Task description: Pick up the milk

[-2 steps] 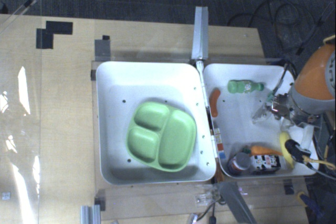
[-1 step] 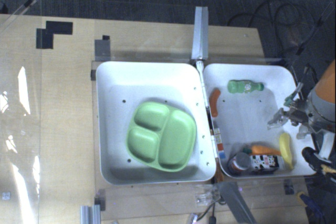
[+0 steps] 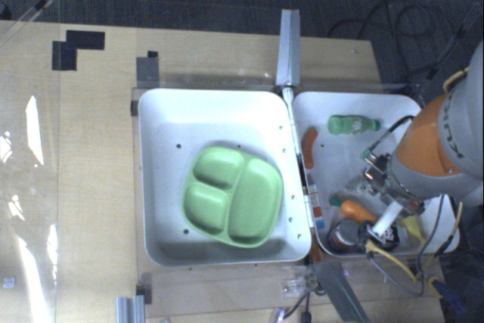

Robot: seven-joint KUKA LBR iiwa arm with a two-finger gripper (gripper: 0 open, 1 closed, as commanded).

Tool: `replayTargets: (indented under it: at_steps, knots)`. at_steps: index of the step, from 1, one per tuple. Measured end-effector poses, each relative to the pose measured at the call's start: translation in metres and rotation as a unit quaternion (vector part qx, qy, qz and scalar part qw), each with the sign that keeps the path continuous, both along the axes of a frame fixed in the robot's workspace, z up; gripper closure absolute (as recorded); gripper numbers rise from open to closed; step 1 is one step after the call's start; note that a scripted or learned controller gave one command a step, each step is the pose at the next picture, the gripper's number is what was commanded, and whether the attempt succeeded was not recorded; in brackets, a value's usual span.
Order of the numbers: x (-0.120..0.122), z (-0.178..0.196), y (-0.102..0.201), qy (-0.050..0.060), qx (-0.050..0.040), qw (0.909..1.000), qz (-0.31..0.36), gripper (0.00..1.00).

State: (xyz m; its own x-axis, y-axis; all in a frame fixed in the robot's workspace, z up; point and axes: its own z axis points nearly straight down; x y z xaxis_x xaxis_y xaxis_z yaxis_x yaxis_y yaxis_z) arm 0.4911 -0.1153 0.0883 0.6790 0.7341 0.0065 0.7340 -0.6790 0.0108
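I cannot pick out the milk with any certainty — the near end of the right bin (image 3: 325, 113) is a clutter of small things partly covered by the arm (image 3: 439, 140), and none of them reads clearly as a milk carton or bottle. The hand (image 3: 380, 229) is low in that near corner, a white finger-like part slanting down toward a dark round thing (image 3: 344, 237); whether it is spread or pressed together cannot be told, and nothing is visibly pinched in it. Just beside it lie an orange carrot-shaped piece (image 3: 355, 209) and something yellow (image 3: 412, 229). Farther back in the same bin lies a green bottle (image 3: 352, 125) on its side, well apart from the hand, and a reddish-orange strip (image 3: 309, 147) lies along the bin's left wall. The left bin (image 3: 162, 163) holds a green divided tray (image 3: 233, 196), tilted a little. Both bins sit side by side on the pale wooden counter (image 3: 76, 185).
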Motion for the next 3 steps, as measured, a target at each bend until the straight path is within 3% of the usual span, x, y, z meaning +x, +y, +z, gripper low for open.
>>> replayTargets:
  at_steps: [1,2,3]
  knots:
    - [0.002,0.000,-0.011,-0.001,-0.0006,0.9946,0.104,0.00]
    - [0.076,-0.001,-0.043,0.001,-0.0015,0.9924,0.123,0.00]
    - [0.150,-0.001,-0.064,0.035,0.0147,0.9965,0.075,0.00]
